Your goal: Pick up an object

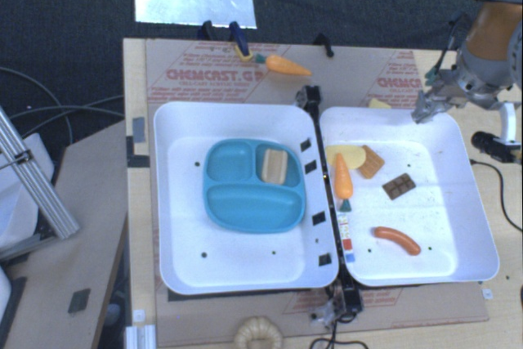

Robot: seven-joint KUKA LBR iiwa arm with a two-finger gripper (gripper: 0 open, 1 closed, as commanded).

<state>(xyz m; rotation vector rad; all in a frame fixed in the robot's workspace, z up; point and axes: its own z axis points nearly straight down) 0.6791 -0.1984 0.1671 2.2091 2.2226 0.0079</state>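
Reaching in from the right, the grey arm (490, 37) is seen with its hand (426, 109) poised over the far right corner of the right bin (474, 257); whether that hand is spread or pressed together cannot be told, and nothing is seen gripped in it.

Five toy foods are found inside the right bin. A carrot (342, 176) is laid lengthwise near the bin's left wall, its green end pointing toward the near side. A pale yellow round piece (350, 154) is placed just beside it, and an orange waffle-patterned cracker (372, 162) is touching that piece on its right. A brown chocolate square (399, 186) is set near the middle of the bin, apart from the rest. A sausage (397, 240) is laid nearer the front, well apart from the hand.

In the left bin (184, 257), a blue divided plate (237, 204) is placed near the middle, and a tan slice of bread (274, 166) is held in its upper right compartment.

On the tabletop (163, 65) beyond the bins, a second carrot (283, 65) is laid on its side near the back edge. A ridged, cream-coloured ring (257, 333) is partly seen at the front edge.
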